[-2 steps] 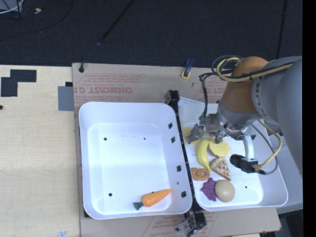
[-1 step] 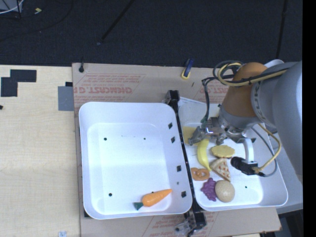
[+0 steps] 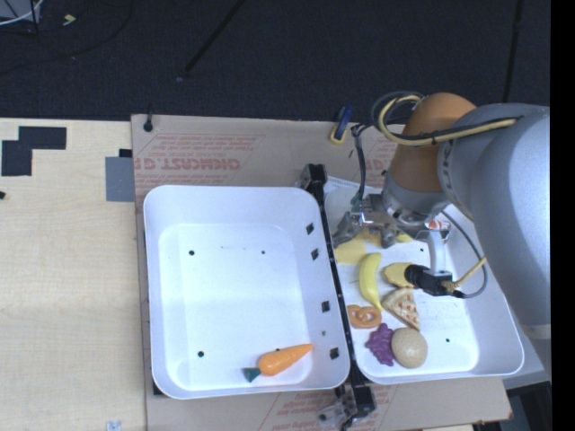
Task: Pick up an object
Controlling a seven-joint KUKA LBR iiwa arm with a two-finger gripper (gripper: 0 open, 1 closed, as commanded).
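While the arm crowds the right bin (image 3: 503,353), its gripper (image 3: 382,232) sits low over a banana (image 3: 369,277); grip state, cannot tell. Pretzel (image 3: 364,315), pizza slice (image 3: 402,308), grapes (image 3: 381,344), potato (image 3: 409,347) cluster nearby. A carrot (image 3: 282,360) lies in the left bin (image 3: 171,214).

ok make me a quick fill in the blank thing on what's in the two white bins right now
1. The orange plastic carrot lies alone in the ____ white bin.
2. The purple toy grape bunch touches the beige round toy in the ____ white bin.
3. The long yellow toy banana lies just ____ the small brown pretzel in the picture.
4. The arm's end effector hangs over the ____ bin.

Missing words: left; right; above; right
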